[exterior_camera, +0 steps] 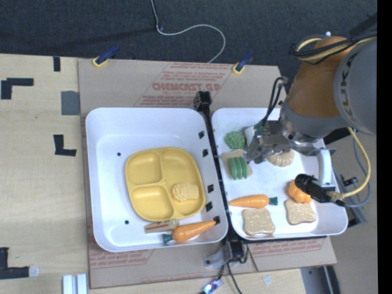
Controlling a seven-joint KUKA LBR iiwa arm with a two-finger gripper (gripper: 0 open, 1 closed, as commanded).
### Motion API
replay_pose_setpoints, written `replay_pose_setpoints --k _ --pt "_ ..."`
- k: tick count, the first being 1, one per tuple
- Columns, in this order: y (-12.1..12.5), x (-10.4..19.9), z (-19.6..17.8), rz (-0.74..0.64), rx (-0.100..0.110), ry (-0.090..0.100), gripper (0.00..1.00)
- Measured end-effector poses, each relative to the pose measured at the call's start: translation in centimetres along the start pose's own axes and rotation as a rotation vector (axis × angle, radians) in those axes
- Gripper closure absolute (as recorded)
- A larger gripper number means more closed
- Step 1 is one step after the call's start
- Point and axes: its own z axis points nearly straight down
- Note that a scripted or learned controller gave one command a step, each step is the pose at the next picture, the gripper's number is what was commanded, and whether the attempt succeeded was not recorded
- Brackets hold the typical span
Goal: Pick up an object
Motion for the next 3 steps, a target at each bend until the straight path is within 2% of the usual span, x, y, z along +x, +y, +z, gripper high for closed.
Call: replay_pose_setpoints --k 1,3 --pt "0.2 5.6 -0.7 -0.002 -0.002 0.000 1.00" --pt "-0.1 7.6 1.1 0.003 0.000 -0.001 1.00"
